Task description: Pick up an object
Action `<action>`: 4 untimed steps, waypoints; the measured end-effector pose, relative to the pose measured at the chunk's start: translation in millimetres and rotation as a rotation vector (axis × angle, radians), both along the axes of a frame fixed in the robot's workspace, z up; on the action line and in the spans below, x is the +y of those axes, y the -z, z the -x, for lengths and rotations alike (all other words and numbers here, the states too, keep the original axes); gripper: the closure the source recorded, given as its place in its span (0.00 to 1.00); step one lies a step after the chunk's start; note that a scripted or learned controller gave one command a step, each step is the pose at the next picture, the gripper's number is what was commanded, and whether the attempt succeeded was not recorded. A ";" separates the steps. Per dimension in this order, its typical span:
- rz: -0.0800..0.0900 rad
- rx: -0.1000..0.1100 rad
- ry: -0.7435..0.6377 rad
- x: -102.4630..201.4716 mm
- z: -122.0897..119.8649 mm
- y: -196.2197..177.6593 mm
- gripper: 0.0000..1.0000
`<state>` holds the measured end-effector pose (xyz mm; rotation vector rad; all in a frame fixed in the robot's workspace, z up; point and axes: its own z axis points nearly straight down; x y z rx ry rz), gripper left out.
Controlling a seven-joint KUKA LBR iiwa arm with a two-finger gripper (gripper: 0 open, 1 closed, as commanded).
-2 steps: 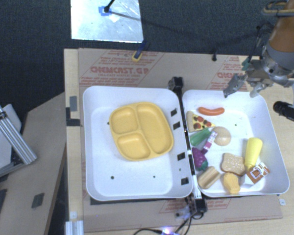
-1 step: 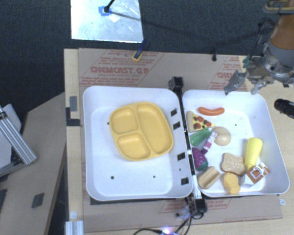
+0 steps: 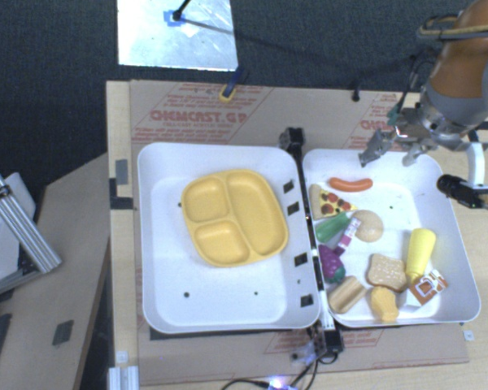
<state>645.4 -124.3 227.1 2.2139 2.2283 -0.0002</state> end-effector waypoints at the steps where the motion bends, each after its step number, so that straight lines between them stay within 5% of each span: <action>1: -0.001 0.002 0.005 -2.7 5.5 60.3 0.00; 2: -0.001 0.003 0.002 2.8 2.0 121.3 0.00; 3: 0.000 -0.002 0.003 3.0 0.2 140.4 0.00; 4: -0.002 -0.012 0.002 3.9 -2.7 126.4 1.00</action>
